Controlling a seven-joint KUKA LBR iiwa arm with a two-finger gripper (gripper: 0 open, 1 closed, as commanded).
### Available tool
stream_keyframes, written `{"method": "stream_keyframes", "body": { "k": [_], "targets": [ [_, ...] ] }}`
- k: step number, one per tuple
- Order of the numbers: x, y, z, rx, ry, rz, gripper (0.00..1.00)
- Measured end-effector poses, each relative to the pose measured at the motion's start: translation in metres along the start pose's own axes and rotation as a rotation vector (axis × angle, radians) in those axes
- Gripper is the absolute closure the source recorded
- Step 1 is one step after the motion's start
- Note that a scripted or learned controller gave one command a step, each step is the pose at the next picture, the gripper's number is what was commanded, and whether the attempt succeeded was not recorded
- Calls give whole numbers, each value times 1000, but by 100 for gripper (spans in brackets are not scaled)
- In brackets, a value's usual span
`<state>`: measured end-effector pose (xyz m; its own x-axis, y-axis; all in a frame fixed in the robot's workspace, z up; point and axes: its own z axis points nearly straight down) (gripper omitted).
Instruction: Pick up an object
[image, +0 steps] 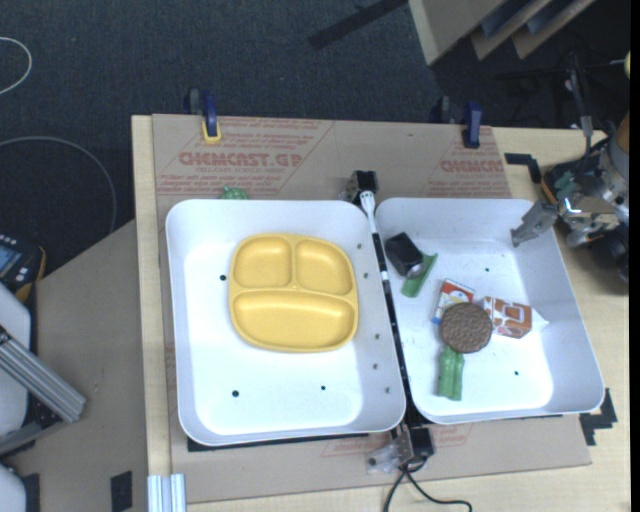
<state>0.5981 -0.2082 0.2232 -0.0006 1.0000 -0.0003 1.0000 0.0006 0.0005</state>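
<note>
The bench (100, 300) carries two white bins side by side. Nearest, at about 5 o'clock in the right bin (560, 385), a green stick (450, 375) lies roughly upright in the view, its top end touching or tucked under a brown disc (466, 327). The disc rests on top of a flat red-and-white packet (508, 317) that spreads out to 3 o'clock of it, with a second bit of the same print showing at 11 o'clock of the disc. Farther on, a black block (402, 250) sits near the bin's 10 o'clock corner, and a second green stick (416, 276) leans against its near side.

The left bin (200, 400) holds a yellow tray (294, 292) with three compartments, lying flat a little past the bin's middle.

At 2 o'clock of the right bin, over its far right rim, hangs the gripper (530, 226); one grey finger (528, 228) points down toward the bin. Whether the claw is open or closed cannot be told, and nothing is seen in it. It is well apart from the disc.
</note>
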Motion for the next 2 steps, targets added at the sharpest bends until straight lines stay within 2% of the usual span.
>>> {"method": "stream_keyframes", "body": {
  "k": [1,2],
  "targets": [
    [75,-41,116,2,2,-5,0],
    [82,-124,140,10,4,4,0]
  ]
}}
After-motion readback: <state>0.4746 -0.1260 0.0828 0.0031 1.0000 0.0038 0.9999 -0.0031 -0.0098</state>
